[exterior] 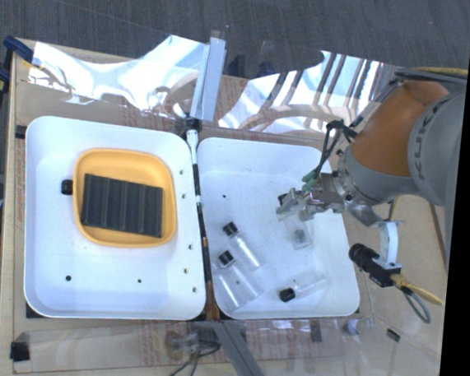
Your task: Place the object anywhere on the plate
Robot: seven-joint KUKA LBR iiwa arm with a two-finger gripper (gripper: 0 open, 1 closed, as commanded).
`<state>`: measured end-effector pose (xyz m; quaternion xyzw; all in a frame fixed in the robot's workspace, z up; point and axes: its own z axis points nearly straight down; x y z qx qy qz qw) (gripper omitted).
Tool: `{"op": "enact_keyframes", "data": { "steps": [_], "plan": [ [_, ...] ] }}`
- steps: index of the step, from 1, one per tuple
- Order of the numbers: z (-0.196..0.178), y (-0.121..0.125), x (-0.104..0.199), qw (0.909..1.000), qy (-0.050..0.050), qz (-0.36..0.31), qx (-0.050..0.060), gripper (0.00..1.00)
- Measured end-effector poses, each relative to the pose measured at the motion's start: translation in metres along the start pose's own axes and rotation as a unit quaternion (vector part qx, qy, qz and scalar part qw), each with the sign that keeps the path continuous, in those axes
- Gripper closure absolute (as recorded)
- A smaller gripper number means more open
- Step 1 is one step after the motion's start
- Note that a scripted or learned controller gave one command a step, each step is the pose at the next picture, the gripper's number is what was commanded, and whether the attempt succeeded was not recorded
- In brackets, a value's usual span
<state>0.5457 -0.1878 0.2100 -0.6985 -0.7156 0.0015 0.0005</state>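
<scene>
The left white shallow bin (37,271) holds a yellow, rounded-square plate (104,170) with a dark ribbed insert (123,205) lying flat in its middle. A small black piece (67,187) sits just beside the plate's left edge.

Across the divider, the right white bin (237,171) carries several clear plastic vials with black caps. One vial (240,243) lies near the bin's left-centre, a second (236,277) just below it, and a third (302,288) toward the lower right corner. A fourth clear vial (300,235) lies further up, directly under the gripper. All of them are in this bin, well apart from the plate.

The two-finger gripper (299,206) hangs over the upper right part of the bin, pointing down. Its fingers stand apart, with nothing visibly between them. Behind it rises the grey arm with its orange band (394,128), reaching in from the right.
</scene>
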Motion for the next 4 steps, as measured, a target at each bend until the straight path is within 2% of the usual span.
{"op": "enact_keyframes", "data": {
  "steps": [1,2,3,4],
  "plan": [
    [0.0,0.0,0.0,1.0,0.0,0.0,0.0,0.0],
    [0.02,0.019,0.035,0.9863,0.002,-0.165,0.001,0.0],
    [0.021,0.019,0.085,0.9449,0.002,-0.327,0.001,0.0],
    [0.006,0.037,0.154,0.8817,0.0,-0.472,-0.002,0.0]
  ]
}}
